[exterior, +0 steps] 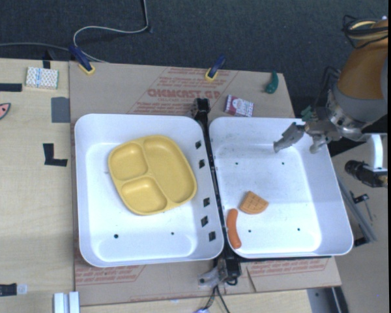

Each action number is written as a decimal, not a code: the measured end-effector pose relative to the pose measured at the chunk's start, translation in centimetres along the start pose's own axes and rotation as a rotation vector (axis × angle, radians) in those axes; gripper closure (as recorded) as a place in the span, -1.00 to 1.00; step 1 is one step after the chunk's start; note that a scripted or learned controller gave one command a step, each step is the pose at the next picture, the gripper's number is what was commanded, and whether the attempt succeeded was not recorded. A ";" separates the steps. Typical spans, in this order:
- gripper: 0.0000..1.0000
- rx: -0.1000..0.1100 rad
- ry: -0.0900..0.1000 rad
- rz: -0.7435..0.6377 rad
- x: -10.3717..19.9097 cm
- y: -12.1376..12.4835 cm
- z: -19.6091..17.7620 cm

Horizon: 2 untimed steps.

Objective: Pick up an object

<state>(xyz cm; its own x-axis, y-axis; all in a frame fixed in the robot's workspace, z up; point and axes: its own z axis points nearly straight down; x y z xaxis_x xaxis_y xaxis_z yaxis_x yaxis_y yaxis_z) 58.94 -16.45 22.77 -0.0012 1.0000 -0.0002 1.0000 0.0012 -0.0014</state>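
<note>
Gripper (301,140) open, one waffle piece (253,203), one sausage (234,228), one yellow tray (152,173)

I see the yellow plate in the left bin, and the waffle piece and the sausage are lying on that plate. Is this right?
Not quite. The yellow plate is in the left bin, but the waffle piece and the sausage lie in the right bin, not on the plate. The camera view shows this.

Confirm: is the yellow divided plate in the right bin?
No, the yellow divided plate lies in the left bin; the right bin holds the orange wedge and the sausage.
</note>
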 end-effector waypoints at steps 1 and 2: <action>-1.00 0.001 0.002 -0.002 6.3 6.9 13.6; -1.00 -0.004 -0.002 0.000 7.0 4.8 14.2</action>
<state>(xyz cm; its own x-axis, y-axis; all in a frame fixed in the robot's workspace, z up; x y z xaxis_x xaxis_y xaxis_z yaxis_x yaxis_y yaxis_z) 63.68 -9.42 8.56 -0.0008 1.0000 -0.0025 1.0000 0.0008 0.0022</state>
